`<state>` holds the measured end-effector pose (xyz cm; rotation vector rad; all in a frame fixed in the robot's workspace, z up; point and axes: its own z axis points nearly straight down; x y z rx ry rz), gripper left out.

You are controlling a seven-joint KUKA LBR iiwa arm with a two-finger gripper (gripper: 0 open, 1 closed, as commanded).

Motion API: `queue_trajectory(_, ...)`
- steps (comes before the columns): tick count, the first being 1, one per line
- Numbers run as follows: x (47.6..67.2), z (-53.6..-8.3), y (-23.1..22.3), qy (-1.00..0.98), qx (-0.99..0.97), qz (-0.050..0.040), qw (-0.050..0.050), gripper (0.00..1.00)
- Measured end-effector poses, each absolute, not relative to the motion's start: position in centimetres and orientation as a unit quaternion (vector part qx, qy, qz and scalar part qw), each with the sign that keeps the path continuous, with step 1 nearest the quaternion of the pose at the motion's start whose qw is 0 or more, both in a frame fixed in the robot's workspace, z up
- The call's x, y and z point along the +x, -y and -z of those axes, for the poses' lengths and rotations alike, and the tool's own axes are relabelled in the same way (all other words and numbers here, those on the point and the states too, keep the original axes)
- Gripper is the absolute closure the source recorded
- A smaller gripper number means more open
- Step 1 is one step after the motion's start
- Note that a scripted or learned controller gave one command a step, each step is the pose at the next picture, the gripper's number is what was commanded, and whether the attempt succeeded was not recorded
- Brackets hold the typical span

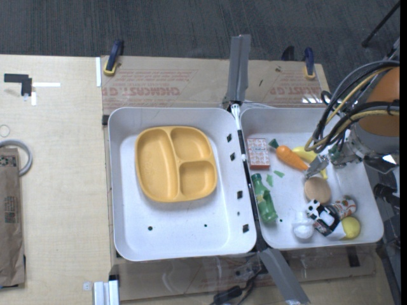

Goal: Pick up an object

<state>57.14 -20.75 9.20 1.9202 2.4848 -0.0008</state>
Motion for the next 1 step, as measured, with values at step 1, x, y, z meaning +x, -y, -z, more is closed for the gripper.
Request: queue_trajectory(1, 57.14, -9.2, 20.75, -0.791, 0.611, 0.0003, 0.001, 0.0)
